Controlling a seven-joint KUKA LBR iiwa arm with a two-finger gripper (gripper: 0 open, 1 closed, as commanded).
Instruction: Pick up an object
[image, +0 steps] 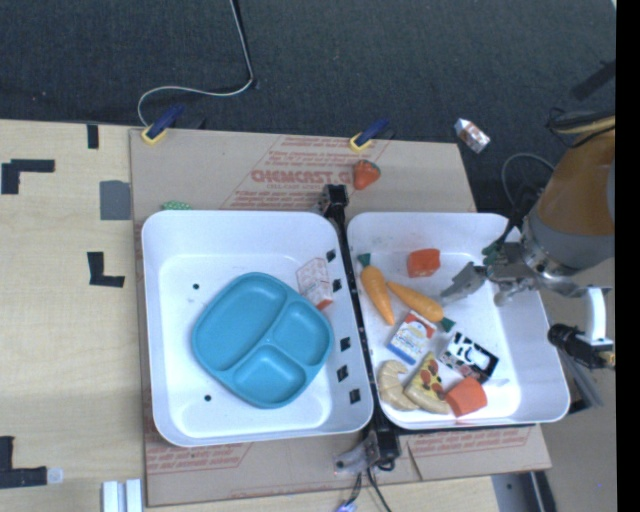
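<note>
- Where the bench starts on the left, the left bin (160, 300) holds a blue divided plate (262, 340), lying flat near its middle.
- A small white and red carton (316, 281) lies just beside the plate's upper right edge, close to the wall shared with the other bin.
- Beyond the bins, on the cardboard sheet (290, 175), a small red and green toy (366, 175) sits near the top of the divider.
- In the right bin (540, 390), two orange carrots (377, 295) lie near the divider, touching at one end.
- A red block (424, 262) rests above them, apart from the rest.
- Lower down are a blue and white carton (409, 338), a pizza slice (430, 385), a black and white piece (468, 356) and a red piece (466, 397), crowded together.
- The gripper (478, 282) hangs over the right bin's upper right part, near the red block; its fingers look spread, with nothing between them.
</note>
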